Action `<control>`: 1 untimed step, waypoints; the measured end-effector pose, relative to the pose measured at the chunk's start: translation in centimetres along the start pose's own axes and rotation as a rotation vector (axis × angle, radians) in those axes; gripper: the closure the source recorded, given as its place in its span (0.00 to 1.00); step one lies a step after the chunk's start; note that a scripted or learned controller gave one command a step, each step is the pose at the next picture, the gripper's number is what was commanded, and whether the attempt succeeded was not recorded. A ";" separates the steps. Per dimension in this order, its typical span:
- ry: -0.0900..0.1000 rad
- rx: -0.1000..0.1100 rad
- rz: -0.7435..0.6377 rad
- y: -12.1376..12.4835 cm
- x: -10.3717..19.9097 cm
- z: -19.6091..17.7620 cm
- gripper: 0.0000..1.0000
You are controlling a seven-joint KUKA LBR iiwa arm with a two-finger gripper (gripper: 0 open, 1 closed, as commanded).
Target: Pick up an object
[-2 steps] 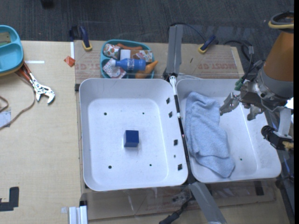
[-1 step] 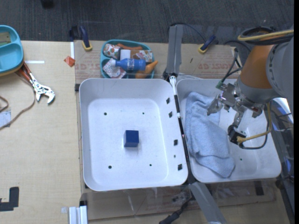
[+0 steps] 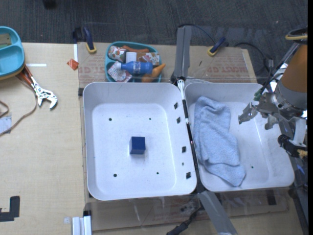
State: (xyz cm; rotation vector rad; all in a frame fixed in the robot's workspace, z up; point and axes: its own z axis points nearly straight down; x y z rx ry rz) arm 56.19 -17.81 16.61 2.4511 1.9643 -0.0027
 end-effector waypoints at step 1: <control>0.000 0.000 0.057 -0.7 -1.4 -5.8 0.00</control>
